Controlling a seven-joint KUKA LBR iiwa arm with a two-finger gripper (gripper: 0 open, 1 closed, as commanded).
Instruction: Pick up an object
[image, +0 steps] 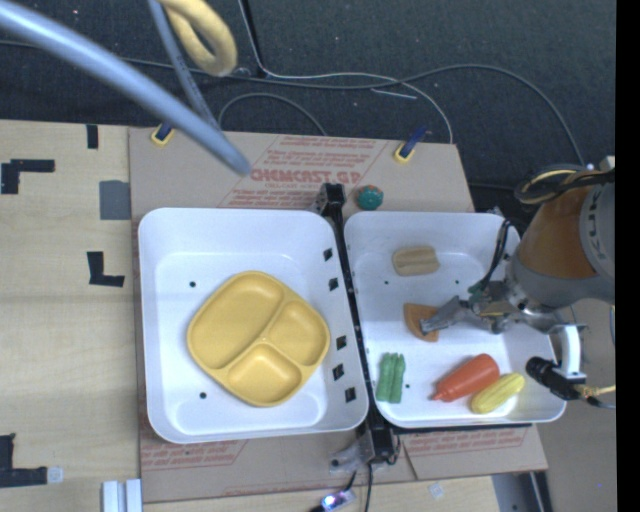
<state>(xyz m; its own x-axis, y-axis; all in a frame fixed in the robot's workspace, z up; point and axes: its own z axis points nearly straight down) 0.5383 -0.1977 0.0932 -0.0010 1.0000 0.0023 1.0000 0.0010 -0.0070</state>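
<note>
The right bin (450, 228) holds several toy foods. A tan bread roll (414, 260) lies near its back, and an orange wedge (417, 319) sits in the middle. A green pod (390, 377), a red-orange carrot (467, 377) and a yellow piece (497, 393) lie along the front. My gripper (440, 320) reaches in from the right, low in the bin, with its tip resting against the right side of the orange wedge and partly covering it. The grey arm with its orange band (556, 245) hangs over the bin's right rim.
A yellow divided plate (259, 337) lies in the left bin (160, 300). A small teal ball (370, 197) sits on the cardboard behind the bins. Black clips (340, 300) line the wall between the bins. Cables run across the dark floor at the back.
</note>
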